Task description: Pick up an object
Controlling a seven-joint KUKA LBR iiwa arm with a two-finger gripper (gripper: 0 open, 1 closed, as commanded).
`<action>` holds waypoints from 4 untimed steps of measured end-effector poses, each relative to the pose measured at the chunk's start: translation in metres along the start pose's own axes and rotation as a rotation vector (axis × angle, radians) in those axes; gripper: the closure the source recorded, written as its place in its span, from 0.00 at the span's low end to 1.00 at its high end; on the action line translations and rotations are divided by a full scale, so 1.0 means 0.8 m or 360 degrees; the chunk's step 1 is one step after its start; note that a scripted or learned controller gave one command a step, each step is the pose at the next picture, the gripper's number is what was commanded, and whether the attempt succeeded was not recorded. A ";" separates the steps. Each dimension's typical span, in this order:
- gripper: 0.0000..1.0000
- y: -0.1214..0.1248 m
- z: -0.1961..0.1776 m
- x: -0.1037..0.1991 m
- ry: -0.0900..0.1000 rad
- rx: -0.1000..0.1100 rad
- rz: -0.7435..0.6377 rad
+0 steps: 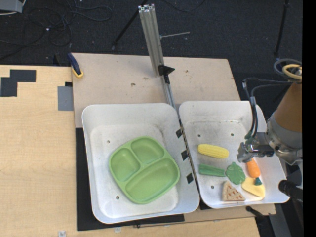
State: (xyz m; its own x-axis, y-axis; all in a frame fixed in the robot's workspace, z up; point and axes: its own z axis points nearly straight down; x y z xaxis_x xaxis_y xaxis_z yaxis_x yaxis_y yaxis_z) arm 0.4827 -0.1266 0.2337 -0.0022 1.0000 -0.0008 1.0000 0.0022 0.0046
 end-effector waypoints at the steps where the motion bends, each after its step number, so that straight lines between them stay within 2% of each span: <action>1: 1.00 0.001 -0.028 -0.001 0.0001 0.0006 0.0001; 2: 1.00 0.018 -0.033 0.064 0.0004 0.0011 -0.0005; 3: 1.00 0.030 -0.010 0.125 0.0005 0.0017 -0.0004; 4: 1.00 0.047 -0.014 0.195 0.0003 0.0011 -0.0005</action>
